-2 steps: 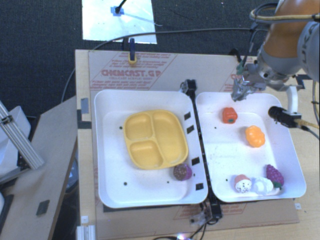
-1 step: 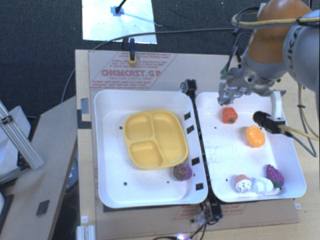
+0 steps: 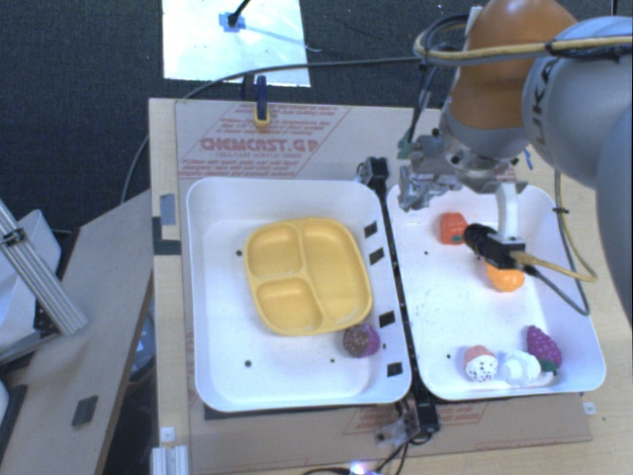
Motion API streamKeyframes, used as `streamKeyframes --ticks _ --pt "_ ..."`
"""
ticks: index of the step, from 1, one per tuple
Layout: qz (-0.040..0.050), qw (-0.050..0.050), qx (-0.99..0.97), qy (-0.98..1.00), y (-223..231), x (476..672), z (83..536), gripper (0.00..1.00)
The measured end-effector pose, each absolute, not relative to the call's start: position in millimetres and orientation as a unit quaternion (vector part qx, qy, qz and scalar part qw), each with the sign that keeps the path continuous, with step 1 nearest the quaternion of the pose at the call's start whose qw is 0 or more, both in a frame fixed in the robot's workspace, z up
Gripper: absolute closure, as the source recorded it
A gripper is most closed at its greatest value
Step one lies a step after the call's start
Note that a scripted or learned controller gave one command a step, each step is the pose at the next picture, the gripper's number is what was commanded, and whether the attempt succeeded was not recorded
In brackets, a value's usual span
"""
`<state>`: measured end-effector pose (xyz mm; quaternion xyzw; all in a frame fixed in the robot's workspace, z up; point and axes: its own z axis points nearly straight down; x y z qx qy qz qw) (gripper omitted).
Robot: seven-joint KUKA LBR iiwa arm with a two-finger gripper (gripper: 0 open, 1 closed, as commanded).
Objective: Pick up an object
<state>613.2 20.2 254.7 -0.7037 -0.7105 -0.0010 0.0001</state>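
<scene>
Nearest, a purple ball (image 3: 361, 340) lay beside the yellow divided plate (image 3: 307, 274) in the left bin (image 3: 213, 364). The right bin (image 3: 584, 364) held toy grapes (image 3: 543, 346), an orange fruit (image 3: 505, 278) and an orange block (image 3: 453, 228). Farther back, the gripper (image 3: 417, 198) hovered at that bin's far left corner; whether its fingers were spread or closed could not be told.

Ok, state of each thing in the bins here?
Gripper: above right bin, nothing visibly held.
Yellow tray: flat in left bin.
Purple ball: against the tray's corner.
Orange block: right bin, loose.
Grapes: right bin's near corner.
</scene>
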Motion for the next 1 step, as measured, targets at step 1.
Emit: streamKeyframes --ticks 1 --pt "-0.0007 0.0 -0.704 -0.71 71.4 604.8 253.4 1.0"
